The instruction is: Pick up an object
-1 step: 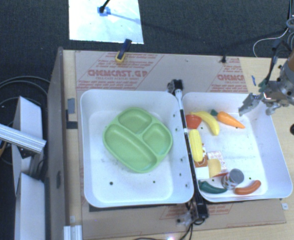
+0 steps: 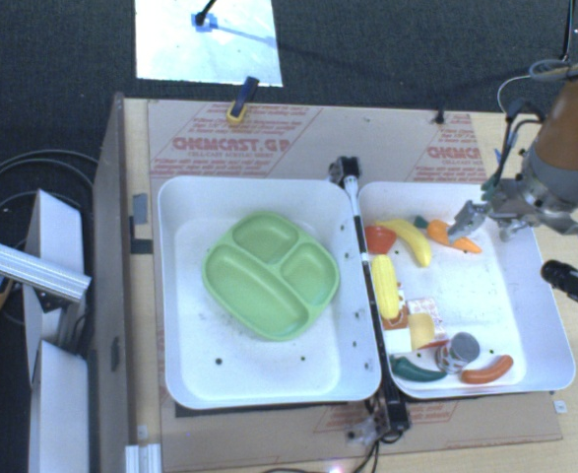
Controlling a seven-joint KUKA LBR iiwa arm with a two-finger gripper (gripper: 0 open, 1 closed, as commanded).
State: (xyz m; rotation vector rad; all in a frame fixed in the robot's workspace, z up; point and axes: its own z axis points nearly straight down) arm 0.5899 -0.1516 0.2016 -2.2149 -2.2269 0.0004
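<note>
The right white bin point(image 2: 525, 294) holds several toy foods. An orange carrot point(image 2: 458, 239) lies at its back, beside a yellow banana point(image 2: 409, 240) and a red piece point(image 2: 379, 238). A yellow corn cob point(image 2: 386, 290) lies along the left wall. A yellow block point(image 2: 422, 329), a grey can point(image 2: 463, 347), a dark green pepper point(image 2: 417, 370) and an orange-red sausage point(image 2: 487, 369) sit near the front. My gripper point(image 2: 468, 220) hangs low over the carrot's right end, touching or just above it. The arm point(image 2: 564, 156) comes in from the right.
The left white bin point(image 2: 185, 363) holds a light green divided plate point(image 2: 272, 275). A black clamp point(image 2: 346, 171) joins the bins at the back. A black part point(image 2: 571, 280) juts over the right bin's right rim. Cables lie left of the bench.
</note>
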